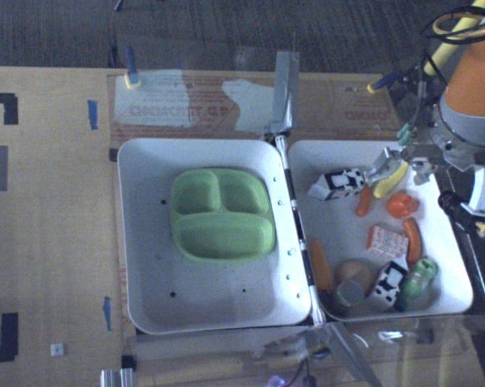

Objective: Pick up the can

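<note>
Two shallow white bins sit side by side on the desk (48,240). The left bin (137,240) holds a green divided tray (223,214), lying flat near the bin's middle. The right bin (456,293) is crowded. At its near edge, towards the left corner, the can (351,291) lies with a brownish round thing (353,271) just beyond it and a long orange carrot (319,264) to its left. To the right of the can stand a cow-patterned carton (390,282) and a green bottle (417,280), close together. Farther back lie an orange-and-white packet (385,240), a small sausage (412,241), a red round piece (401,205), and a second cow-patterned carton (337,184). The tool (395,168) hangs over the far right part of this bin, by a yellow banana (389,181), well apart from the can. Whether the tool is apart or together cannot be told.
</note>
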`<state>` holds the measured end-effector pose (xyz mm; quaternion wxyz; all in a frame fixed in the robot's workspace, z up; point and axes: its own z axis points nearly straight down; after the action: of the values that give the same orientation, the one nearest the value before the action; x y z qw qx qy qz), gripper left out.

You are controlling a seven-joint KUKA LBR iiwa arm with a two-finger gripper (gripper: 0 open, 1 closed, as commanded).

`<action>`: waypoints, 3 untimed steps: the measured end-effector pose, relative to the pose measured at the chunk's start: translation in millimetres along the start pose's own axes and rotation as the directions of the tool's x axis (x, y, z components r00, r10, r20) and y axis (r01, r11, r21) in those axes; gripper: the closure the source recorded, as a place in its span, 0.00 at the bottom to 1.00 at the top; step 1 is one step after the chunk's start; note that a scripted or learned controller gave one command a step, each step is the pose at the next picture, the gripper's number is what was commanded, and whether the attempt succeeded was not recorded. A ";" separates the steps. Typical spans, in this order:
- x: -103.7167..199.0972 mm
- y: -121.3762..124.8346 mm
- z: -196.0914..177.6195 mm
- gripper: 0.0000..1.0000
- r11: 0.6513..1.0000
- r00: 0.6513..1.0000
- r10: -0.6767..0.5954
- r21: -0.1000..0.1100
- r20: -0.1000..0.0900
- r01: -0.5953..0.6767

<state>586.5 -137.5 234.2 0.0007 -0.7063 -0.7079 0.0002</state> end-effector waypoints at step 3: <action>46.8 -50.9 50.3 0.00 0.997 0.997 0.072 -0.002 0.001 -0.072</action>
<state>535.4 -90.8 184.0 -0.0001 -0.7312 -0.6821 0.0000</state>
